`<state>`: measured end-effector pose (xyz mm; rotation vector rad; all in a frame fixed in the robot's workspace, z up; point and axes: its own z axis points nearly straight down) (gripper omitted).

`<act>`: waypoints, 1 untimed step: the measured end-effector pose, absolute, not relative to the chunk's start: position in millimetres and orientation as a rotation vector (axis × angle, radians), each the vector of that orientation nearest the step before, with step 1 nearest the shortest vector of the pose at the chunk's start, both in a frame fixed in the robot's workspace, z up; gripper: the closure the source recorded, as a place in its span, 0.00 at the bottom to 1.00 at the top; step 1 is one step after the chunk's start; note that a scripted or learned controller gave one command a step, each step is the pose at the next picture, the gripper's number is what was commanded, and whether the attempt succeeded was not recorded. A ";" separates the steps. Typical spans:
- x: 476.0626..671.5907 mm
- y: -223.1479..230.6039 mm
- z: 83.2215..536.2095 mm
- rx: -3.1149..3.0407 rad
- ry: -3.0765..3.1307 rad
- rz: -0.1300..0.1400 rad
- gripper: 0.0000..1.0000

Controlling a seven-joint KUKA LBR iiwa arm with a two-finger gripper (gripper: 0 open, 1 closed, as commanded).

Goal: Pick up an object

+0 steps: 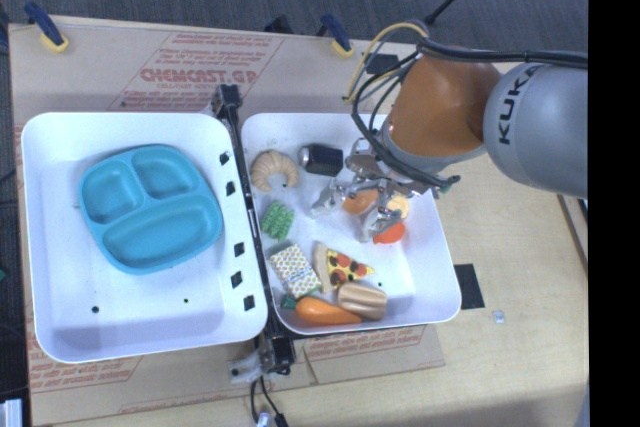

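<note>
Red print on the cardboard [190, 65] under the bins is reading "CHEMCAST GP"; the grey arm [535, 120] is showing "KU". Blue clamps [47, 25] are gripping the cardboard's far edge.

The arm is hanging over the right bin [440, 255] at its right wall. The gripper [365, 198] is sitting low in that bin's far-right part, w/ an orange piece [360, 203] right at it & a red piece [390, 233] just beside. Jaws: can't tell if spread or pinching.

The right bin is also holding:
- a croissant [272, 169] near the far-left corner
- a green piece [277, 219] by the left wall
- a checkered cracker [293, 266] & pizza slice [345, 267] mid-bin
- a carrot [325, 312] & bread roll [362, 298] along the near edge

The left bin [40, 215] is holding a blue divided plate [150, 207], approx. mid-bin.
</note>
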<state>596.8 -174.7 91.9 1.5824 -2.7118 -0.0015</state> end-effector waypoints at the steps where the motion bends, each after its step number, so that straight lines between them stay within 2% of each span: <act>1: 629.7 -183.9 92.5 1.711 -2.636 -0.001 0.00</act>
